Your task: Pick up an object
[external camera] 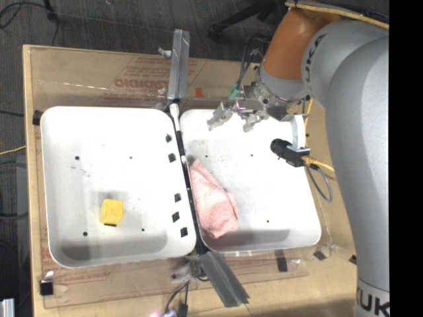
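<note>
Gripper (232, 119) is seen spread open and empty above the right bin's (291, 197) far edge, so the pink cloth (213, 205) (bunched against the divider (180, 177)) could be missed or merely pinched loosely.

On the tan counter (79, 78) with red print, 2 shallow white bins sit side by side, the left bin (59, 137) and the right bin (301, 207) touching along a grey metal divider bar (178, 65), above a dark carpeted floor (99, 12) crossed by cables.
</note>
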